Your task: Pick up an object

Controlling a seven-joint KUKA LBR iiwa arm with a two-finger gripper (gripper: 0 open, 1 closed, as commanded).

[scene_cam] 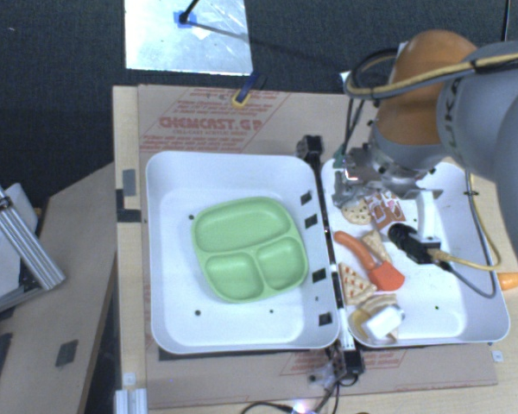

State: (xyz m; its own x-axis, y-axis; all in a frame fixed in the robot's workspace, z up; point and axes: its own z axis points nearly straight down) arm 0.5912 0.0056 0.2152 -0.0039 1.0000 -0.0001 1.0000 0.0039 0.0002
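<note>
My gripper (360, 188) hangs low over the far left part of the right bin (466, 304), just above a tan cookie (356, 211) and a small red and white packet (387, 209). The grey wrist and orange band hide its tip. Nearer the camera lie an orange carrot-like piece (369, 257), a waffle-patterned wedge (354, 282) and a white block on a round bun (378, 321), all along the bin's left side.
The left bin (168, 257) holds a green divided plate (246, 248). A black-clipped divider (321, 231) runs between the two bins. An orange object (511, 279) pokes out past the right bin's rim.
</note>
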